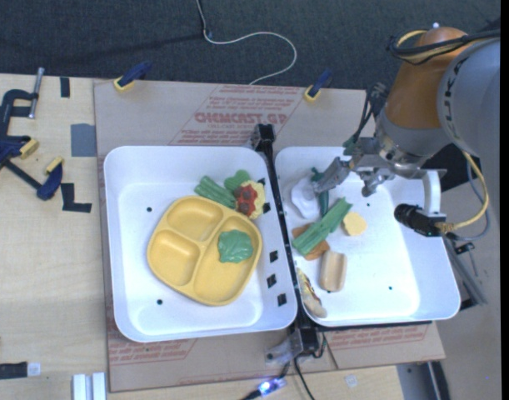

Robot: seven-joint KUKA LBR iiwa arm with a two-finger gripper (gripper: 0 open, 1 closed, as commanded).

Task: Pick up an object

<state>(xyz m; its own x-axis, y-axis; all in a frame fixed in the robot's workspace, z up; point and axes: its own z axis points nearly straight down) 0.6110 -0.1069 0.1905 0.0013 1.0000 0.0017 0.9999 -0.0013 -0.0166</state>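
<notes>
So the arm is reaching in from the right and its hand is hanging over the far left part of the right bin. The two fingers are looking spread apart, with nothing sitting between them, so it's not gripping anything. One dark fingertip is hovering right by a pale whitish object near the bin's left wall, though I can't tell if it's actually touching.

Just below the hand, a long green toy vegetable is lying at a slant, with a small yellow piece just beside its upper end and something orange peeking out under its lower end. A tan bread-roll thing is sitting nearer the front of that bin.

The left bin is holding a yellow divided tray with a green leafy piece lying in one compartment. A red and green cluster is sitting at the tray's far edge. Both bins are resting on the cardboard-covered surface.
</notes>
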